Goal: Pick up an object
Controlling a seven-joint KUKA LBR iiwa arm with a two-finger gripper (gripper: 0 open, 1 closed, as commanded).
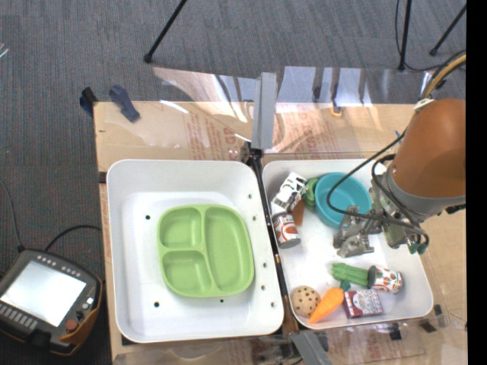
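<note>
Right now my gripper [355, 238] hangs low over the right bin [422, 295], jaws seemingly apart, grasping nothing, since the green cucumber [350, 273] lies just below, beside the carrot [328, 305].

Two bins sit side by side on the surface [190, 131]. Left bin [125, 181] holds a tray [205, 249] at its middle. Right bin [417, 299]: bowl [335, 196] at the far edge, two cans [288, 191] along the left wall, one nearer than the other. Cookie [305, 300], carrot [327, 304] and box [362, 303] line the near edge, left to right. Cucumber [350, 272] and another can [386, 280] lie just behind them. The hand [354, 238] is over the bin's middle, near the bowl.
</note>
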